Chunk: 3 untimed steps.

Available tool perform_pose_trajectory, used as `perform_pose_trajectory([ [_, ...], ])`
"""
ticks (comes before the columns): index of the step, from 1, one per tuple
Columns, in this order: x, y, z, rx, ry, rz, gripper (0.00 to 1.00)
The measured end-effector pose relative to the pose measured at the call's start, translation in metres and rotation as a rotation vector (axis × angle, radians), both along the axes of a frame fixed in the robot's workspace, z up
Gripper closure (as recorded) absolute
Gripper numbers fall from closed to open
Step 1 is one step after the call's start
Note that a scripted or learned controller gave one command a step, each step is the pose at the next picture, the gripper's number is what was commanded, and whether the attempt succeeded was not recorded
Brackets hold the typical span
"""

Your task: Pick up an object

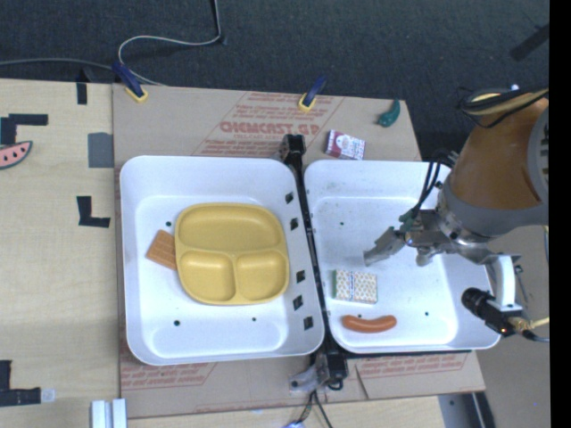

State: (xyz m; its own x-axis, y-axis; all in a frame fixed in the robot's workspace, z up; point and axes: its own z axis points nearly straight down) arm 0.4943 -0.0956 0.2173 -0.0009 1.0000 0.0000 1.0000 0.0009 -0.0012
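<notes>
Two white bins sit side by side on a sheet of cardboard, and the black divider (302,239) where their rims meet is the handiest marker for everything else. Left of the divider, the left bin (143,328) holds a yellow sectioned plate (232,252), with a flat brown wafer-like piece (161,250) tucked against the plate's far side from the divider. Right of the divider, the right bin (384,190) has a small patterned packet (355,285) lying flat quite near the divider, and just toward the front rim from that packet a red sausage (369,324) lies lengthwise. The arm (500,172), grey with an orange band, comes in from the right, well away from the divider, and its gripper (379,250) hangs over the right bin's floor, pointing toward the divider and sitting a little behind and to the right of the packet, apart from it. From where I stand the grey fingertip looks like a single wedge, and I cannot tell whether the pincer is apart or together; nothing shows between its tips. Behind the divider's back end, outside the bins, a small red and white box (343,144) rests on the cardboard, with a teal clip (389,112) further right.
</notes>
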Motion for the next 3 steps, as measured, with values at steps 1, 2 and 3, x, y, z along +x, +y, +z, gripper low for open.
perform_pose_trajectory([
  [1, 0.0597, -0.0233, -0.1267, 0.0, -0.001, 0.0, 0.0],
  [2, 0.059, -0.023, -0.118, 0.001, 0.002, 0.0, 1.0],
  [3, 0.0589, -0.023, -0.1181, 0.001, 0.002, 0.0, 0.0],
])
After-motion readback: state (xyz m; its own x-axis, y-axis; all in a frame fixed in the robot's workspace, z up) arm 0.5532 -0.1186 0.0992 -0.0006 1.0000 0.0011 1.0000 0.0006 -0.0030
